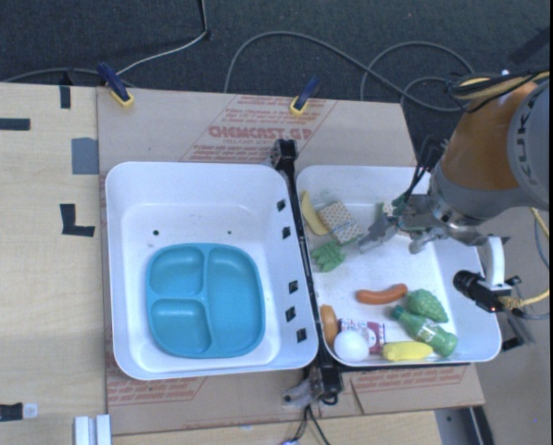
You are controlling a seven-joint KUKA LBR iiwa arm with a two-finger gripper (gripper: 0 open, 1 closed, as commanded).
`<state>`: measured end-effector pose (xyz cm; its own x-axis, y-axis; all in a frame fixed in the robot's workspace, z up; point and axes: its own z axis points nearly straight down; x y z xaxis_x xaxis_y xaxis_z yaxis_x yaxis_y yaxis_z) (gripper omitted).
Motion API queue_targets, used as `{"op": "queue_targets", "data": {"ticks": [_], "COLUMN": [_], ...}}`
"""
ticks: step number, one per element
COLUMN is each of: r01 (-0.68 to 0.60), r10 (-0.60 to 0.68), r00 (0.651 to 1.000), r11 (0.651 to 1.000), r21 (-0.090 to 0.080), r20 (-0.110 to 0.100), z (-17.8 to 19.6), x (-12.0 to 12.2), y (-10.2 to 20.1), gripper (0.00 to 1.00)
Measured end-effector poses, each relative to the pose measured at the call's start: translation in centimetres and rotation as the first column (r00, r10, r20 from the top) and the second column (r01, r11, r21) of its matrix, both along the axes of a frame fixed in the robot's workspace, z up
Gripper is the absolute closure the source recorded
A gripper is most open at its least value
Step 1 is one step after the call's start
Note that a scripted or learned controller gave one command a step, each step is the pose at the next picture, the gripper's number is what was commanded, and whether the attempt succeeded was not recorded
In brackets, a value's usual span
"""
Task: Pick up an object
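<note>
Reaching in from the worktop's right edge, the gripper point(387, 228) hangs over the right bin point(461, 355), fingers spread and holding nothing. Near the tips, toward the divider, lie a patterned sponge-like piece point(338, 219), a banana point(311, 213) and a green leafy toy point(329, 257). I judge the sponge-like piece the nearest target: centre over it, descend straight, and close only once the fingers straddle it, keeping off the banana. The orange sausage point(382, 295) sits further toward the near edge. The wrist hides the bin's far right corner, and the fingertips blur against the white floor.
</note>
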<state>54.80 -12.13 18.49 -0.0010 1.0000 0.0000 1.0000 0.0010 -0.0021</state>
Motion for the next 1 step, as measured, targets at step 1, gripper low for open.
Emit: {"op": "queue_targets", "data": {"ticks": [1], "r01": [0.000], "r10": [0.000], "r00": [1.000], "r11": [1.000], "r21": [0.001], "r20": [0.004], "z": [-9.87], "x": [-3.44], "y": [-0.05], "gripper": [0.00]}}
